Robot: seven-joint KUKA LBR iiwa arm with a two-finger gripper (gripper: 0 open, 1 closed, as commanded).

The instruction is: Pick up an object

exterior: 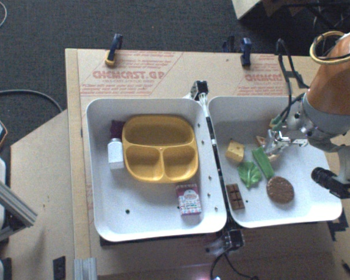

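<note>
My gripper (275, 144), grip state unclear, hovers just above-right of green strip (262, 161); its long axis slants down-right.

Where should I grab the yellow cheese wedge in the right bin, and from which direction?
Take the cheese wedge across its two flat sides, coming straight down from above. It sits apart from the green pieces and the chocolate bar, with bare bin floor all round, so the fingers should find room on either side. The gripper is off to its right.
</note>
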